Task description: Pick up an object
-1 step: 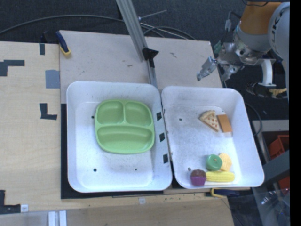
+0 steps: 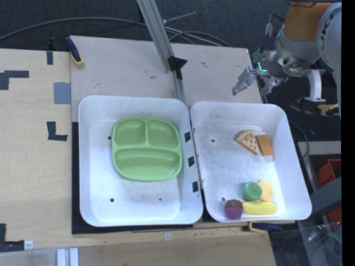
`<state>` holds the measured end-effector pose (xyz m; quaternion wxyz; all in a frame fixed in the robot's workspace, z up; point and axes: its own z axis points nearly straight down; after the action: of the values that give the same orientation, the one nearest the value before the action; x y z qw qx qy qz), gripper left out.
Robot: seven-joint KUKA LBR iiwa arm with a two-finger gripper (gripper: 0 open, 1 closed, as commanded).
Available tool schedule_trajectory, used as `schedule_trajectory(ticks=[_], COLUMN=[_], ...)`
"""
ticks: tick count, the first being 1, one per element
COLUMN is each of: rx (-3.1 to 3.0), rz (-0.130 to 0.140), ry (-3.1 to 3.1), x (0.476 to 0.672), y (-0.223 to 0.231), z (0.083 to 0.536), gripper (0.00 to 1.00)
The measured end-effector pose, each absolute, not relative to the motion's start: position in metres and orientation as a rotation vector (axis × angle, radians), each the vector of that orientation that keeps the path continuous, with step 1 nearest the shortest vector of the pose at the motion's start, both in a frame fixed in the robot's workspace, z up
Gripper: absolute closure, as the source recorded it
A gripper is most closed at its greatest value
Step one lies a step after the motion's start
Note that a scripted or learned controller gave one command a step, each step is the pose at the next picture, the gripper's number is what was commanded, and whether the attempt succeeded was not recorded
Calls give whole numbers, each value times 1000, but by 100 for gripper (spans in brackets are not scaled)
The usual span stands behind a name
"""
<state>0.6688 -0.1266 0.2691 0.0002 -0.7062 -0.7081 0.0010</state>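
Jaws hang past the right bin's far rim, opening unclear, nothing visibly held; pizza slice and orange block lie below.

From my screen, the two shallow white plastic bins look matt and speckled with dark scuffs. The green divided plastic plate has a smooth, faintly glossy finish. The pale wooden bench top looks matt, with grey tape patches. The slanted grey metal rail shines dully. I see small toy foods that look like smooth plastic.
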Motion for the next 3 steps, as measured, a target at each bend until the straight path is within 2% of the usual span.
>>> schedule_trajectory(ticks=[2, 3], rx=[-2216, -2215], rz=[8, 11], ry=[-2222, -2220], x=[672, 678], y=[-116, -118], z=[179, 119], gripper=[0, 0])
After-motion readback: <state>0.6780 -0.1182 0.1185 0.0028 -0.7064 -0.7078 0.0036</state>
